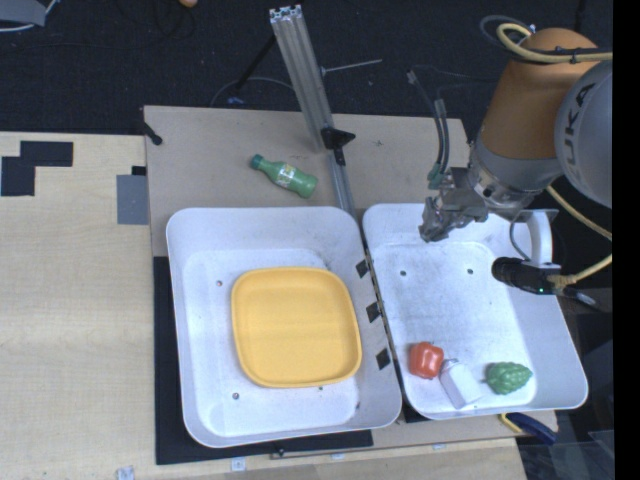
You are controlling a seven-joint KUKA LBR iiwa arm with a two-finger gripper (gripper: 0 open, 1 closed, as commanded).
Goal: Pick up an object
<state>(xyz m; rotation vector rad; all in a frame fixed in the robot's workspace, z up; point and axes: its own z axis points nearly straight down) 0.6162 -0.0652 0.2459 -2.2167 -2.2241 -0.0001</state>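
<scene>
Pepper [425, 360]: red with a green stem, lying near the front of the right bin [470, 288], close to its left wall.
White block [459, 384]: just beside the pepper on its right, pale and boxy, tilted, right at the bin's front rim.
Green lump [508, 376]: knobbly, leafy-looking, just right of the white block, in the front right corner of the same bin.
Tool [438, 230]: at the back edge of the right bin, well apart from the three things at the front; from where I stand it is a dark cluster and I cannot tell how it is set, and nothing shows in it.
Arm [540, 98]: grey with an orange band, coming in from the right and bending down over the back of the right bin.
Yellow plate [296, 325]: square with rounded corners, lying flat in the middle of the left bin [200, 258].
Bottle [284, 175]: small and green, on its side on the table [80, 298], behind the left bin.
Metal rail [305, 68]: slanting up from between the bins' back edges.
</scene>
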